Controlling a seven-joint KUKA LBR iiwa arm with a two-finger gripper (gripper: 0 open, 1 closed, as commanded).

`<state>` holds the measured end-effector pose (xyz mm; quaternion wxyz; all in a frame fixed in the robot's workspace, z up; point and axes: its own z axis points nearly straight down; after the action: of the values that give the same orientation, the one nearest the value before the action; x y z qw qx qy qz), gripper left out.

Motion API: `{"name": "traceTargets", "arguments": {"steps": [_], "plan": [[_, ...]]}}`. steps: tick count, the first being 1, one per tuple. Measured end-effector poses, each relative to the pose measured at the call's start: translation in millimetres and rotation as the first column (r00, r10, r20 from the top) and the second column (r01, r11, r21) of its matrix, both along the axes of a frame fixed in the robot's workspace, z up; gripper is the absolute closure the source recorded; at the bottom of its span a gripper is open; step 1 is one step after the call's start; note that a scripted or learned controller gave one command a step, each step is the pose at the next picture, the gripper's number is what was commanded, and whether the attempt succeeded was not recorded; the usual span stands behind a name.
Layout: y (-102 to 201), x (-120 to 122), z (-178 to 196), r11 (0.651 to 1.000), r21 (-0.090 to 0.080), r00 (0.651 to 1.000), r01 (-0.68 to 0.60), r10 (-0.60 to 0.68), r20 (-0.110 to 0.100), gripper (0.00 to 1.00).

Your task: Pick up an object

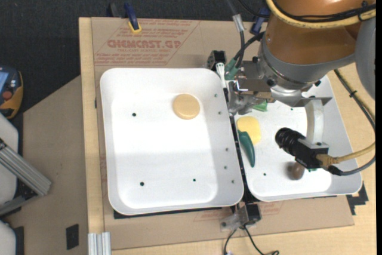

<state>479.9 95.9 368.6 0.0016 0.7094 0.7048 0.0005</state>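
Yellow lump [249,128] and green piece [247,148] crowd right bin's left wall [241,165]. Gripper [243,98] above them; grip state indeterminate. Risk: wall blocks closure, object slips.

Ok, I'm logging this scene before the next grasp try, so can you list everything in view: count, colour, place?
left bin: one, white, left half of the bench
right bin: one, white, right half, partly under the arm
round disc: one, tan-yellow, upper middle of the left bin
yellow object: one, pale yellow, left edge of the right bin
teal object: one, green-teal, long, just below the yellow one
brown ball: one, dull brown, lower part of the right bin
cardboard sheet: one, tan with red print, under both bins
clamp: one, blue and yellow, top edge of the cardboard
arm: one, orange and grey, over the right bin
tool: one, metal grey, near the wall between the bins
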Motion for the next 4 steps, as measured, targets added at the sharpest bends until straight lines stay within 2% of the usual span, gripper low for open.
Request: {"name": "traceTargets", "arguments": {"steps": [1, 2, 3, 4], "plan": [[4, 1, -24, 1.0, 0.001, 1.0, -0.005, 0.005, -0.007, 1.0], [39, -1, 4, 1.0, 0.004, 1.0, -0.011, 0.011, 0.001, 1.0], [59, 0, 99, 1.0, 0.006, 1.0, -0.01, 0.009, 0.009, 1.0], [109, -2, 62, 1.0, 0.001, 1.0, -0.012, 0.012, -0.009, 1.0]]}}
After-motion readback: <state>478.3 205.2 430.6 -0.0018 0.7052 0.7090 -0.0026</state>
